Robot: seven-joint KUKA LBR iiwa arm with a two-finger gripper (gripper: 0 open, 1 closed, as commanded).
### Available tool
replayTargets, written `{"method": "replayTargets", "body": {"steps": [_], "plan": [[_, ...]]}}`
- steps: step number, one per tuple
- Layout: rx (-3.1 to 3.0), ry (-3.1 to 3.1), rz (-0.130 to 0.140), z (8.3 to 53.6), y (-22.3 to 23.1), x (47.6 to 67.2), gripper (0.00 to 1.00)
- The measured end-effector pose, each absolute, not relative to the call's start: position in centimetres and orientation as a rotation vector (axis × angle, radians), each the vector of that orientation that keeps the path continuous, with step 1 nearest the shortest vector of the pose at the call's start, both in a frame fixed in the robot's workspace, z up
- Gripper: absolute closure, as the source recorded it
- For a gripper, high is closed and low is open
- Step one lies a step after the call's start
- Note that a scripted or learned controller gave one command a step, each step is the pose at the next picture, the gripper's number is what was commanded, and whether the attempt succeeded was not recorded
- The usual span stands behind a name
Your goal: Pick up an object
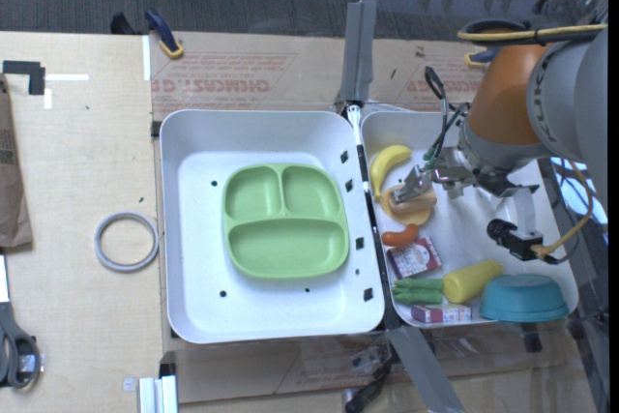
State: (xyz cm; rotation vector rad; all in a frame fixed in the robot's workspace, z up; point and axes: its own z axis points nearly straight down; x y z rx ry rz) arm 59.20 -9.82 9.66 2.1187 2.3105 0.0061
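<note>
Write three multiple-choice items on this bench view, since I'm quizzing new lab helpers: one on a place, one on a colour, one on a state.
1. Where is the banana?
A. left bin
B. right bin
C. on the cardboard

2. What colour is the divided plate?
A. green
B. blue
C. red

3. How does the blue bowl rest?
A. on its side
B. rim up
C. rim down

Key: 1 B, it lies beside the gripper in the right bin; 2 A, pale green; 3 C, its domed base faces up.

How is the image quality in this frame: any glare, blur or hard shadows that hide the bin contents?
Camera view: even, soft light with faint shadows; the green plate and banana read sharply; the gripper is small and cluttered, its fingers hard to resolve; mild glare on the left bin rim.
</note>
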Motion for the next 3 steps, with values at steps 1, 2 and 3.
{"method": "replayTargets", "body": {"steps": [1,2,3], "plan": [[2.155,2.277,0.006,9.6,-9.9,59.9,0.0],[2.131,2.3,0.005,9.5,-9.9,61.7,0.0],[2.16,2.277,0.0,9.3,-10.4,65.9,0.0]]}}
